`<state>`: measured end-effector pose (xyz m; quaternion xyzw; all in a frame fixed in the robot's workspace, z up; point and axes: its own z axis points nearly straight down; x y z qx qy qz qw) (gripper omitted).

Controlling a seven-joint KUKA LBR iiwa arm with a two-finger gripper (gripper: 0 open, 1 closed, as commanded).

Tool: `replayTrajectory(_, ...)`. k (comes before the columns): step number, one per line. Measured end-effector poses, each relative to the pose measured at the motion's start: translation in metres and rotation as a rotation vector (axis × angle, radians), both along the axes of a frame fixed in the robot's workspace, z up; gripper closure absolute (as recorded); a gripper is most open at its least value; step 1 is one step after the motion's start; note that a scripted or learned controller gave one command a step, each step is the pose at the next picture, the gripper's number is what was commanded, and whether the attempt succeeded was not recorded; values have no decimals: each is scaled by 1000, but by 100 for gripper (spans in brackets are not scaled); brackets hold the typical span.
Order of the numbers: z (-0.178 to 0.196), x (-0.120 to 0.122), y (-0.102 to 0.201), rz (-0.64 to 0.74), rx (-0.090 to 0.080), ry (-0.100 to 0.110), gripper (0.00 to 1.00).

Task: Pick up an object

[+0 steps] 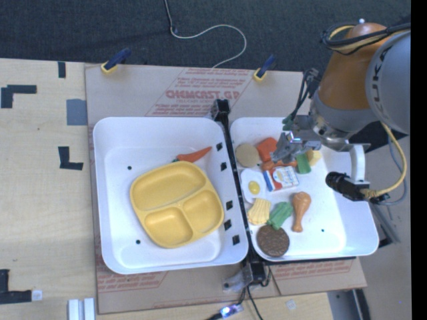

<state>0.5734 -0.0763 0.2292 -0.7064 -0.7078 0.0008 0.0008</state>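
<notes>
Seen from above the bench, my claw (285,148) hangs low over the far side of the right bin (347,235), right above a cluster of toy food: an orange-red piece (267,145), a tan round (247,155) and a small printed carton (285,177). I cannot tell how wide it stands. A fried egg (252,185), corn (259,211), a drumstick (300,208) and a brown patty (273,241) lie nearer the camera. In the left bin (110,179) a yellow divided tray (176,203) sits with a carrot (195,155) at its far edge.

camera: single, fixed overhead | tilt: slanted down | covers: both white bins (107,199) | range: moderate
</notes>
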Motion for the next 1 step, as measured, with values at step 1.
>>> replayTrajectory(1,-8,-9,-12,-3,-1,1,100)
